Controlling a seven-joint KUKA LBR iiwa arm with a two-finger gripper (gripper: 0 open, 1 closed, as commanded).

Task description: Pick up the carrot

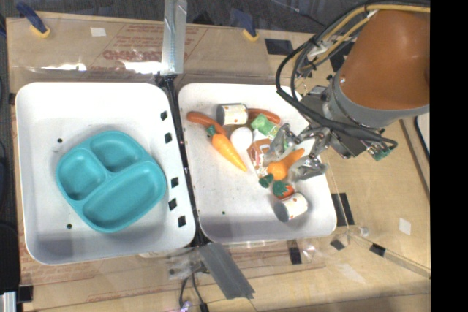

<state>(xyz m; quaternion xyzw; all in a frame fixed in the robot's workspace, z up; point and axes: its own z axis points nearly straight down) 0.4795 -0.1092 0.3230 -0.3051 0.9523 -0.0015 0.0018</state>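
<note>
Overhead slanted view of a bench w/ two shallow white bins side by side. The left bin (29,157) holds a teal divided plate (110,180), sitting flat near its middle, well apart from everything else. The right bin (219,223) holds a cluster of toy food, bunched toward its centre & right side, prob. scattered loosely rather than arranged.

The carrot (228,148), orange w/ a green top, lies flat & angled, green end up-left, tip pointing down-right. It sits just left of a white egg (241,136) and below a small white can (232,114). A sausage-like piece (199,119) lies near its green end.

The grey arm w/ orange band (387,58) reaches in from the right. Its gripper (292,153) hangs low over the clutter right of the carrot, fingers spread apart, w/ a second small orange piece (278,169) around them; can't tell if that piece is actually gripped. A white cup (291,207) lies tipped just below.

Judgement: gripper is beside the carrot, not on it, so the grasp isn't made yet; crowding neighbours may get in the way.
</note>
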